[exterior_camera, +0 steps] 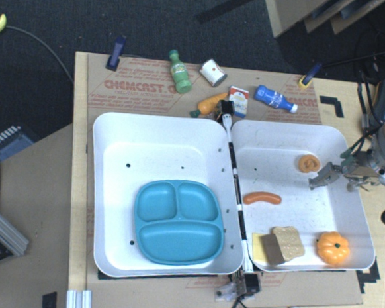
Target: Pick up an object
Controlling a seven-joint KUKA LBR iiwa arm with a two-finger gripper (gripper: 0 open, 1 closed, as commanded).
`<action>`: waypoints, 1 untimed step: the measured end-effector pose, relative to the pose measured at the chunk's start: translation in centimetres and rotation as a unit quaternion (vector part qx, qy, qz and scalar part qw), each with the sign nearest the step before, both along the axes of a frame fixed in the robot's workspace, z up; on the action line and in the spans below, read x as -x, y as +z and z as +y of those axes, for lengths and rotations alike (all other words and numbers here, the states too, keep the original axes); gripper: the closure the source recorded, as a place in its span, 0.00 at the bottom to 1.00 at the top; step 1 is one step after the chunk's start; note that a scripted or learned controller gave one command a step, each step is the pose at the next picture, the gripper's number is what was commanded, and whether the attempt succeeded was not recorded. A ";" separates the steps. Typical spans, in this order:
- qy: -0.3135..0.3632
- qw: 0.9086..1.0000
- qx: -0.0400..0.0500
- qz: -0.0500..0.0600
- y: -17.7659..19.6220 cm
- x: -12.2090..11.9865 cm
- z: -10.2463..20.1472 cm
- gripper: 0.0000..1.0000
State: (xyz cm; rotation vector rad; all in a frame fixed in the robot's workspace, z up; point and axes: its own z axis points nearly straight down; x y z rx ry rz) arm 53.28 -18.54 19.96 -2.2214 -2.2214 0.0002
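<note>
Two shallow white bins sit side by side on the worktop (151,87). The left bin (113,144) carries a blue divided plate (178,221) with three compartments, lying flat toward the bin's near side. The right bin (326,137) holds the loose objects. A sausage (262,199) lies near the bin's left wall with its long axis running almost left to right, the right end tipped slightly toward the far side. A small round pastry (308,164) rests toward the far right of the bin. At the near edge a tan sponge-like block (283,244) lies at a slant across a yellow slice (259,248), hiding most of it. Just to the right sits a small orange pumpkin (333,248), stem up.

The arm (382,142) enters from the right and is cut off by the frame edge. Its tool (327,175) hangs over the right bin's right side, near the pastry, pointing left. The fingers (318,181) look slightly spread with nothing between them, though they are dark and hard to make out.

Beyond the bins, on the worktop's far strip, lie a green bottle (180,72), a white can (213,72) on its side, a blue bottle (275,99) lying with its cap to the right, a small carton (237,100) and an orange item (211,105) partly hidden behind a black clip.
</note>
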 end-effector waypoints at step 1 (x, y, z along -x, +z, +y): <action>0.001 1.000 0.000 0.000 -4.7 -9.7 -3.8 0.00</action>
